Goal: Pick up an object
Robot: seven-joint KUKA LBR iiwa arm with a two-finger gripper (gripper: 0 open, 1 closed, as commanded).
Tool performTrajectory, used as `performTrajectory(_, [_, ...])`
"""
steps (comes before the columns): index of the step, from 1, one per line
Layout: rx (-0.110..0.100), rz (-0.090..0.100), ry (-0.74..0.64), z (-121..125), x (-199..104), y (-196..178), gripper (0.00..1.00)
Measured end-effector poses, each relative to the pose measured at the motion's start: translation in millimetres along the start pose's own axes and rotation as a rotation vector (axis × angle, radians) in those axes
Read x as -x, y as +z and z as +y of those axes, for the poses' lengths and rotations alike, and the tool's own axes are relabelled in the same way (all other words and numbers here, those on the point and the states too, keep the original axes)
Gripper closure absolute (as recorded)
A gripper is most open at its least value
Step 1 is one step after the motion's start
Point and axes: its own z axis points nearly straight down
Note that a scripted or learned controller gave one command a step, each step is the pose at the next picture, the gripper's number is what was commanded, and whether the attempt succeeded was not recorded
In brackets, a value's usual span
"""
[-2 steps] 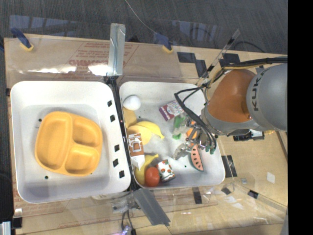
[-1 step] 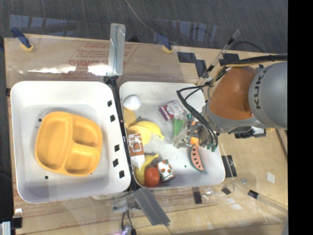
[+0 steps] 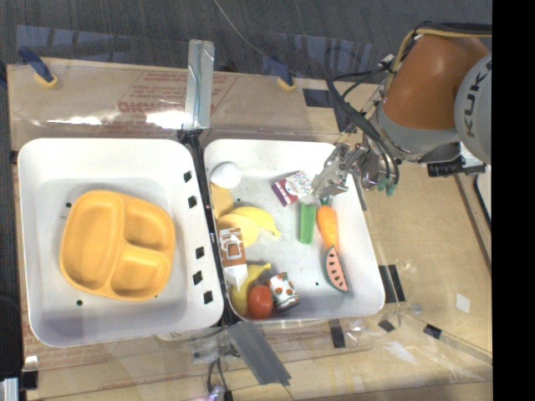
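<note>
Cardboard under clear film is lining the bench, carrying two white bins: the left bin [image 3: 33, 224] is holding a yellow divided tray [image 3: 117, 242], the right bin [image 3: 368, 261] a clutter of toy food. At its far right, the gripper [image 3: 330, 182] is hanging over the carrot [image 3: 328, 224] and green stick [image 3: 308, 222], beside a purple packet [image 3: 292, 187]; how far open it is, I cannot tell, and nothing is visibly in its grasp. Those pieces are lying so close together that a grab risks nudging or pinching two at once. Faint red printing on the cardboard is proving unreadable.
</note>
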Motion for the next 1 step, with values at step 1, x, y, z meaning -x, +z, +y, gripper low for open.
performTrajectory(1, [-0.003, 0.014, 0.350, -15.1, -52.7, 65.3, 1.00])
